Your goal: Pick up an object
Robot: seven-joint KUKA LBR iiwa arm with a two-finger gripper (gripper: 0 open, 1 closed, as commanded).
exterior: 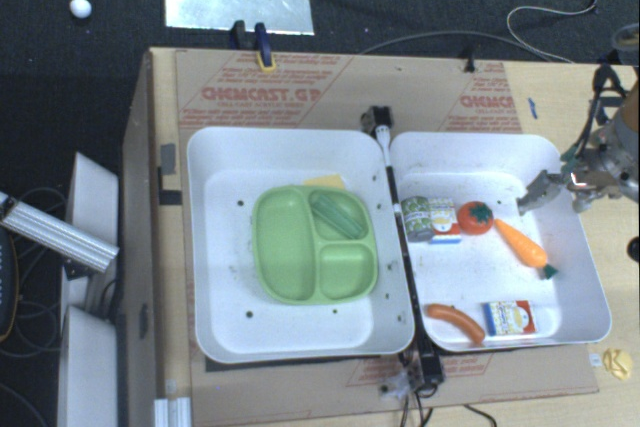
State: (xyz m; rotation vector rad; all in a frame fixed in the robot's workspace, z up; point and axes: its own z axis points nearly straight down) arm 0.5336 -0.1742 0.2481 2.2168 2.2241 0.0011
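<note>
The right bin (560,315) holds a green-labelled can (428,216), a red tomato (476,217), an orange carrot (524,244), a sausage (455,321) and a small blue and white box (510,317). My gripper (556,194) hangs over the bin's upper right part, just up and right of the carrot. It is open, its fingers (534,191) are spread, and nothing sits between them. In the left bin (215,215) lies a green divided plate (300,260) with a green vegetable (338,213) on it.
A yellow piece (325,182) pokes out behind the plate. Black clips (378,120) join the bins at the top and bottom of their shared wall. Cardboard lies under both bins. The arm's body fills the right edge.
</note>
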